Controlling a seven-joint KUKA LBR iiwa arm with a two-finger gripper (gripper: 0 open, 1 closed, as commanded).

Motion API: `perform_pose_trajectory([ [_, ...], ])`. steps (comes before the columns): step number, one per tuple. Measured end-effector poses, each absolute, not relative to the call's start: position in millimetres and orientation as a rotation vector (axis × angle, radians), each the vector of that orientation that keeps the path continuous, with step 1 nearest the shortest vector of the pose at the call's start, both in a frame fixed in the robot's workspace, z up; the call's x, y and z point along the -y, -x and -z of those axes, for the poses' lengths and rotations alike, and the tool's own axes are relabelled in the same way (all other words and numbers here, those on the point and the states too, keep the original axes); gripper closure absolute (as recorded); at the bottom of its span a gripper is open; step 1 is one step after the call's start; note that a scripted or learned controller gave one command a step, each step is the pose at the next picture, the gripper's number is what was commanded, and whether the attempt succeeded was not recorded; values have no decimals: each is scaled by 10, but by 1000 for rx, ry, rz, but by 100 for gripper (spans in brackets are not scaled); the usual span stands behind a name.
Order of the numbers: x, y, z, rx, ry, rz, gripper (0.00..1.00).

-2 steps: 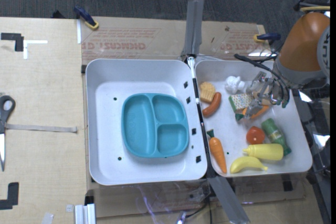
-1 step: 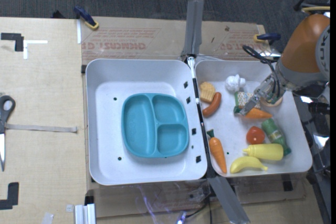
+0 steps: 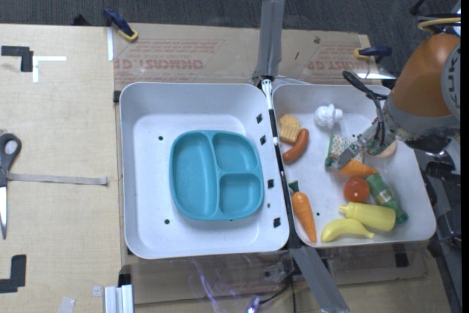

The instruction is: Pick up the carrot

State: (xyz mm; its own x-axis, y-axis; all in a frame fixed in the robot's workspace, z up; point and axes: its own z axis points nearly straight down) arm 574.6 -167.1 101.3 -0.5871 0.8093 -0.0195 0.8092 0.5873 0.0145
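Carrot lies near right bin's left wall, apart from end effector.

Arm cut off at right

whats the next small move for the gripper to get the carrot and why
Probably lift slightly and travel toward the left front corner of the right bin. The gripper sits low among the items at that bin's right side, while the carrot lies apart against the left wall, below the hot dog.
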Motion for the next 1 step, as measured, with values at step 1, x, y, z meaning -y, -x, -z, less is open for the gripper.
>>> perform_pose_trajectory([
  [1, 1621, -5455, -1012, -2307, -2100, -17, 0],
])
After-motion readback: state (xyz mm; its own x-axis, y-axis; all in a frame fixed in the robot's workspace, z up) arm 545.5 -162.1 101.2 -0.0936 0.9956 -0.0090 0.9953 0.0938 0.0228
